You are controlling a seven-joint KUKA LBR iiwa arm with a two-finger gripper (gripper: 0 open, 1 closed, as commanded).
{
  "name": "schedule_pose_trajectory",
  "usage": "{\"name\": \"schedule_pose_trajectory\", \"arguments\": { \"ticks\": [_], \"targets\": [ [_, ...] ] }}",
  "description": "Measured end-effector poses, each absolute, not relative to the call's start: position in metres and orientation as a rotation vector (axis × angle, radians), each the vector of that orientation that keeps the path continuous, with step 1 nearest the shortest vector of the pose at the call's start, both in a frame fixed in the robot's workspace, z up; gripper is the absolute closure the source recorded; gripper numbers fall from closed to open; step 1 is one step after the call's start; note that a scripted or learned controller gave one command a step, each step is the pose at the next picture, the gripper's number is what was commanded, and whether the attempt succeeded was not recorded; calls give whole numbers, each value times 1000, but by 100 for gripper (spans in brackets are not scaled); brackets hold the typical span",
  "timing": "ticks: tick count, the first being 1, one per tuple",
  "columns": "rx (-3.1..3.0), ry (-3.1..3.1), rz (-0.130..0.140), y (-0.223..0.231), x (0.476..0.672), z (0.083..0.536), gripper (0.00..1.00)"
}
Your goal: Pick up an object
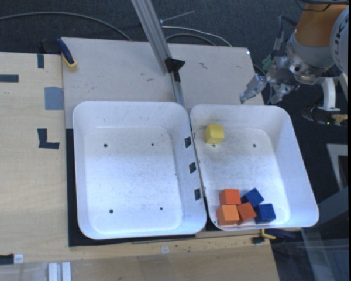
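The gripper [263, 92] is seen at the upper right of the frame, above the far rim of the right bin [292, 157]; its fingers [250, 91] are spread apart, and nothing is held between them. A yellow block [214, 134] lies alone in the upper part of that bin, near its left wall. At the lower right, 3 orange blocks [229, 197] and 2 blue blocks [253, 196] are packed together, touching. The yellow block is judged the easiest target — small, rigid, probably light, with flat faces that should not slip. It would best be taken across 2 opposite sides, since free space is left all round it. The left bin [128, 174] sits beside on the desk [23, 157].
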State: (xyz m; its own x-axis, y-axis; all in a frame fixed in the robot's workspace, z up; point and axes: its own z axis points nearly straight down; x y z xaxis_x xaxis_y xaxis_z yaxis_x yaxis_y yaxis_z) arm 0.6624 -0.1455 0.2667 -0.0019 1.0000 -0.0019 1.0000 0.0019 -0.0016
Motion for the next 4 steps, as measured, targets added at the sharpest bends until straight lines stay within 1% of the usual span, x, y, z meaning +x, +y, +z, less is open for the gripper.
{"name": "schedule_pose_trajectory", "arguments": {
  "ticks": [1,2,3,4],
  "targets": [
    [2223,2229,-9,-111,680,145,0],
    [2222,2229,-17,-93,675,88,0],
    [2223,2225,-4,-112,681,92,0],
    [2217,2223,4,-90,652,161,0]
  ]
}}
